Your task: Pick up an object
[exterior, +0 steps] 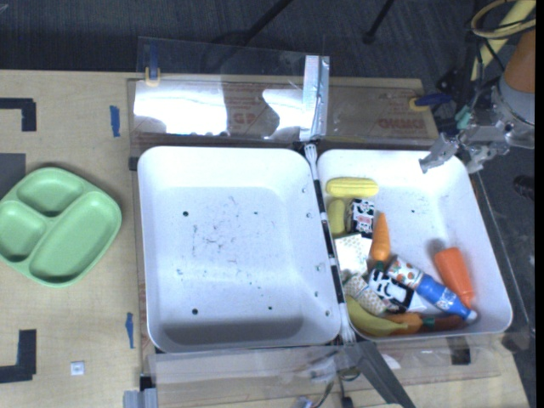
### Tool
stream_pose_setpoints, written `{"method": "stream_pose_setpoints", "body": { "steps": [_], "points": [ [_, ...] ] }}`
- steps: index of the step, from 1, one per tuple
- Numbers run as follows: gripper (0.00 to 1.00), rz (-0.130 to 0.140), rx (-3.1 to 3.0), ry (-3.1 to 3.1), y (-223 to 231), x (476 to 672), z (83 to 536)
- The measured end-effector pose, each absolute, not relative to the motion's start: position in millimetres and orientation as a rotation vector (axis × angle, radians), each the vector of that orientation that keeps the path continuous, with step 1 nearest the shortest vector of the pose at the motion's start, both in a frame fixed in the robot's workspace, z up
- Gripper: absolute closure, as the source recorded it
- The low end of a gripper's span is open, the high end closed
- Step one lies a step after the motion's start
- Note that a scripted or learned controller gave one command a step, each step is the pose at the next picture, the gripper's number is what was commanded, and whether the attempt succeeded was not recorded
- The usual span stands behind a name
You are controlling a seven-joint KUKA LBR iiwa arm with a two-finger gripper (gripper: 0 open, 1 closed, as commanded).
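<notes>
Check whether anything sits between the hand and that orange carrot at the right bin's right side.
Nothing visible does. The hand hangs over the right bin's upper right corner, and bare white floor lies between it and the carrot.

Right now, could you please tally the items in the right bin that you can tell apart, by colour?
Yellow: 2, block, banana
Orange: 2, carrot, larger carrot
Blue-capped bottle: 1
Black-and-white carton: 1
Total: 6; the rest of the pile is too jumbled to separate.

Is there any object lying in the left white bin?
No, the left bin shows bare white floor; the objects, like the carrot, lie in the right bin.
</notes>
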State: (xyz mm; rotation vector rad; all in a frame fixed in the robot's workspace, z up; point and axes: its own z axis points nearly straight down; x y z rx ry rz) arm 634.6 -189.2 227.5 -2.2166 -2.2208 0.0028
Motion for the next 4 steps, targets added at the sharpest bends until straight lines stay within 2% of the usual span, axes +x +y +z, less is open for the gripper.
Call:
{"method": "stream_pose_setpoints", "body": {
  "steps": [1,2,3,4],
  "points": [
    [0.0,0.003,-2.121,-2.313,-118.6,592.3,146.0],
    [0.0,-0.026,-2.06,-2.4,-108.3,581.5,114.4],
    [0.0,-0.054,-1.978,-2.496,-122.3,571.8,109.7],
    [0.0,-0.046,-2.027,-2.469,-105.2,570.8,108.9]
  ]
}}
